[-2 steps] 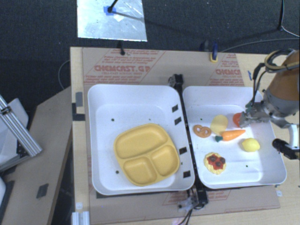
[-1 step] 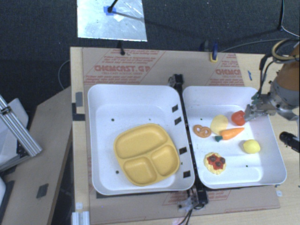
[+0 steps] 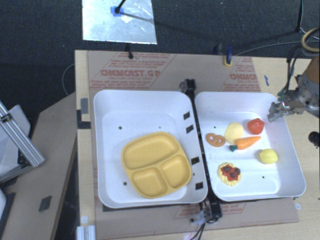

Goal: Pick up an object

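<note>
Tomato [image 3: 255,126] sits in the right bin [image 3: 287,134] beside the carrot [image 3: 247,142], and my end effector [image 3: 278,109], state unclear, hovers near it, so next I descend onto it

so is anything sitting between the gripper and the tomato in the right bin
Nothing visible does. The gripper hangs over the right bin's far right corner, and the tomato lies just to its left with bare white floor between. The carrot and the pale round fruit lie beyond it.
</note>
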`<state>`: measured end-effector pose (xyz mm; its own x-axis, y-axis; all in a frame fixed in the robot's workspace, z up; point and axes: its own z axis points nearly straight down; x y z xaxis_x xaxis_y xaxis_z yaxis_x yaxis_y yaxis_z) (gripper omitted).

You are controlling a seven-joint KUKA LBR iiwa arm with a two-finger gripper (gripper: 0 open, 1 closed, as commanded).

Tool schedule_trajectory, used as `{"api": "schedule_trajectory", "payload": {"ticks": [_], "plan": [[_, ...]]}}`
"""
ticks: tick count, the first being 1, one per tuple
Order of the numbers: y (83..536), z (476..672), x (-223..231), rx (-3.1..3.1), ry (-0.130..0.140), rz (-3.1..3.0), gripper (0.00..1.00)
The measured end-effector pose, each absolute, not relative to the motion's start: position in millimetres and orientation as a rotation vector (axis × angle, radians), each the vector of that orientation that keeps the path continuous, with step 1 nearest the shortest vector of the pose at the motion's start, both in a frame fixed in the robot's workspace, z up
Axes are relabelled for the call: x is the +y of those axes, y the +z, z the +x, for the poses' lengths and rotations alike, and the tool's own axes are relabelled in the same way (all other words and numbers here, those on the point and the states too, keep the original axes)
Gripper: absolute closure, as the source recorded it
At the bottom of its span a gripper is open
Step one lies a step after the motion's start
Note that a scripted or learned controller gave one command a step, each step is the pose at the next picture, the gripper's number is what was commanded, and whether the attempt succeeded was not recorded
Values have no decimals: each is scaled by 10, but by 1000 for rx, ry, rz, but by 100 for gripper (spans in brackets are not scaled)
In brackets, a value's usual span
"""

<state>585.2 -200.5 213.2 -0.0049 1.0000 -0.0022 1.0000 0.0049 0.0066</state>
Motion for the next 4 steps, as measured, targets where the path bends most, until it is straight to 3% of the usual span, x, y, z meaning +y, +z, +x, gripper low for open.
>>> {"api": "schedule_trajectory", "payload": {"ticks": [4], "plan": [[2205,6329,60,2234,7,2208,100]]}}
